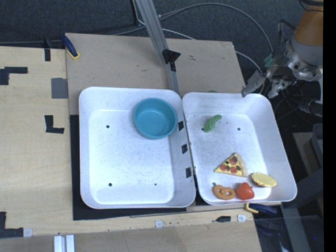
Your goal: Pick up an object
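The right bin [262, 114] holds a green toy piece [212, 123] near its back, a pizza slice [231, 165] lower down, and a pretzel [224, 191], a red tomato-like piece [244, 191] and a yellow piece [263, 180] at its front right corner. A blue bowl [154, 117] stands at the back of the left bin [105, 156]. My gripper [261, 86] hangs over the right bin's back right corner, well right of the green piece, its two fingers spread apart with nothing between them.
A slanted metal pole [155, 30] comes down from the top to the gap between the bins. Cables [231, 14] loop behind the right bin. The arm's orange band [310, 25] is at the upper right. Black clips [185, 148] sit along the divide.
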`<action>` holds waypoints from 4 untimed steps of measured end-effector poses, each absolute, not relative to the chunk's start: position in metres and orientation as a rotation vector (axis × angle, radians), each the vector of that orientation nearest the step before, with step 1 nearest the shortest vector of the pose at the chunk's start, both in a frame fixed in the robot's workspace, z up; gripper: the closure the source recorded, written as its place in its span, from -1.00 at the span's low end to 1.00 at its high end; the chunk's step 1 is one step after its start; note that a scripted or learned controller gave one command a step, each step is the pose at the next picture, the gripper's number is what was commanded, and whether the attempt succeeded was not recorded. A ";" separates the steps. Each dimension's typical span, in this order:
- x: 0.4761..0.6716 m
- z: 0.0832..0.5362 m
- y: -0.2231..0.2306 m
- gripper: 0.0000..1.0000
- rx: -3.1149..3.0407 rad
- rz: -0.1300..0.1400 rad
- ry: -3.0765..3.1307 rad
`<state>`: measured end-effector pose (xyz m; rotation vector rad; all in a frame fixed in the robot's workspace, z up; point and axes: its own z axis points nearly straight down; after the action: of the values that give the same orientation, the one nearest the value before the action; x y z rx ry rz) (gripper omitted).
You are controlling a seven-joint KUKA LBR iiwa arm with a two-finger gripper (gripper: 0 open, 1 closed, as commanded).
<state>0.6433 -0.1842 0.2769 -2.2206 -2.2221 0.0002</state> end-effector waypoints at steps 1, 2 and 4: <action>0.641 0.216 -0.188 -1.00 -2.219 0.003 -2.220; 0.640 0.155 -0.188 -1.00 -2.219 0.002 -2.221; 0.642 0.124 -0.188 1.00 -2.219 0.001 -2.223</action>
<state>0.6420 -0.1880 0.1240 -2.2194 -2.2231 0.0009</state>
